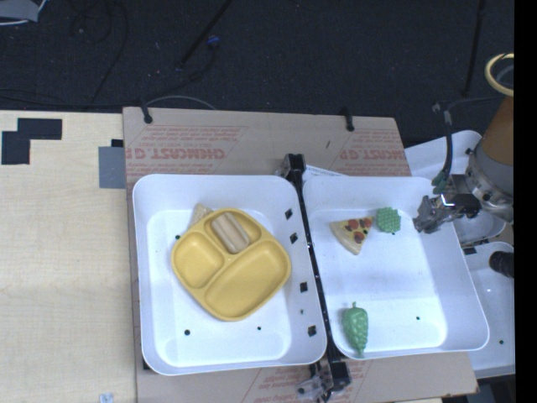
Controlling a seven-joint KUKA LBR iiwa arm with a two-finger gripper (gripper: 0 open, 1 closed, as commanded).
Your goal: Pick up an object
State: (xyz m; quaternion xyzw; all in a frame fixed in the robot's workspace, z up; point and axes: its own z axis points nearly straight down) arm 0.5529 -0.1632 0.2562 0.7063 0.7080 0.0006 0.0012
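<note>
In the right bin [436, 300] lie a toy pizza slice [353, 232], a small green broccoli piece [388, 219] just to its right, and a green bunch of grapes [356, 327] near the front edge. My gripper [430, 215] hangs at the right bin's far right side, a short way right of the broccoli, with nothing visible in it. The orange-banded arm rises behind it at the right edge. The left bin [159, 309] holds a yellow divided plate [232, 264] with a tan bread-like piece [229, 231] in its upper compartment.
A black divider [305, 259] runs between the two bins. Both bins sit on a cardboard sheet [252, 141] on a light wooden bench [59, 267]. Dark floor with cables lies behind.
</note>
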